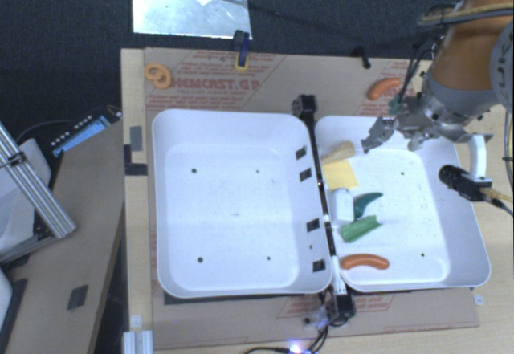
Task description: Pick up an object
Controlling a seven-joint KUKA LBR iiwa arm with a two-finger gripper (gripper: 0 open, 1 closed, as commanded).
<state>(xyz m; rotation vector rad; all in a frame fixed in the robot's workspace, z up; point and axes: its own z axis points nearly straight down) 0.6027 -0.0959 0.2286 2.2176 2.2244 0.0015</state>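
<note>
A: Camera view, item one?
B: Gripper (395, 138), over the right bin's (462, 260) far edge; jaws stood spread apart, nothing between them.

A: Contents below the jaws?
B: Tan roll (338, 152) just left of them. Nearer the camera lay a yellow block (340, 176), a white piece (343, 204), a teal piece (367, 201), a green pod (359, 227), and an orange sausage (365, 262) farthest off.

A: Elsewhere?
B: Left bin (233, 200) well left of the jaws; a second orange sausage (383, 88) on the tabletop (265, 79) beyond them.
</note>
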